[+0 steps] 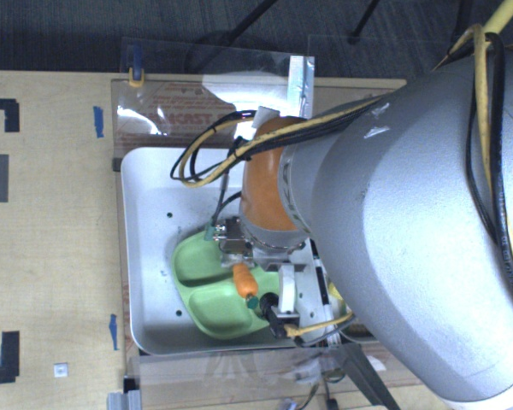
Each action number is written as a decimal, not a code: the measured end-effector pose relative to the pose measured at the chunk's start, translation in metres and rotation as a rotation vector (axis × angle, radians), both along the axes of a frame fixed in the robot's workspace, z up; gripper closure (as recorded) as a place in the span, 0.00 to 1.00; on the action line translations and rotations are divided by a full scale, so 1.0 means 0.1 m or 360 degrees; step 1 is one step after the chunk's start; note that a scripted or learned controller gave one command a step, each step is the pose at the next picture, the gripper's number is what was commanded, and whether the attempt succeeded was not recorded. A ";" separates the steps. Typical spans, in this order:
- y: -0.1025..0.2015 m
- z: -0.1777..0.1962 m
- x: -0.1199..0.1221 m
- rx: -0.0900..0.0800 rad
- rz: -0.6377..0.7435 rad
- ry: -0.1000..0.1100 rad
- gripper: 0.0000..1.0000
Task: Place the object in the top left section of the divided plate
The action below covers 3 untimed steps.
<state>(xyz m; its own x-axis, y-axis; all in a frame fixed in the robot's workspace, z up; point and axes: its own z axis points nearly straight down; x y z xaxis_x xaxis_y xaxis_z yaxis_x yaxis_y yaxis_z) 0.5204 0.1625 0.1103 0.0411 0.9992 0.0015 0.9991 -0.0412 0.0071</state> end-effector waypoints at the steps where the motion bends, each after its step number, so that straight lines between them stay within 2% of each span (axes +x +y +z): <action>1: -0.13 0.25 -0.42 -0.0003 -0.0550 0.0021 1.00; 2: -0.02 1.33 0.27 -0.0003 -0.0667 0.0017 1.00; 3: 0.12 -0.12 0.05 -0.0001 -0.0263 0.0013 1.00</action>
